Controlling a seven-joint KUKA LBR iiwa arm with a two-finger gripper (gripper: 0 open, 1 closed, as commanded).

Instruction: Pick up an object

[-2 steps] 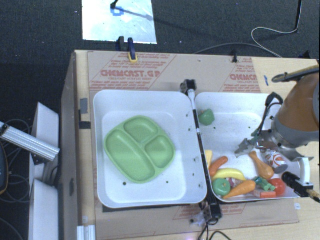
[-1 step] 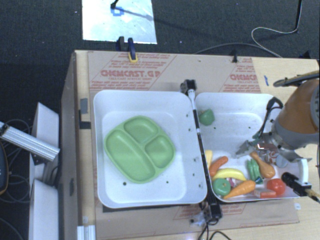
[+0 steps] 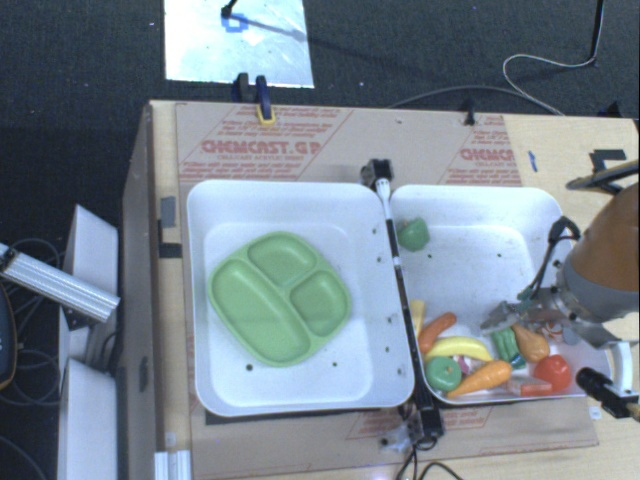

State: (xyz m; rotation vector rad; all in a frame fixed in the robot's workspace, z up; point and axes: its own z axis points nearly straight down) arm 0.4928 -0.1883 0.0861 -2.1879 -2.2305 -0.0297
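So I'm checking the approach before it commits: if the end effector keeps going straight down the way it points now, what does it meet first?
Most likely the green toy vegetable and orange one under the end effector, at the pile's edge in the right bin. Depth is hard to judge from this slant.

One fixed camera looks down at a slant over both bins (image 3: 300, 196).

Smooth matt green plastic plate (image 3: 279, 296), glossy white plastic bins (image 3: 300, 200), shiny plastic toy vegetables (image 3: 470, 360), printed brown cardboard sheet (image 3: 330, 138), dull metal gripper (image 3: 512, 313)
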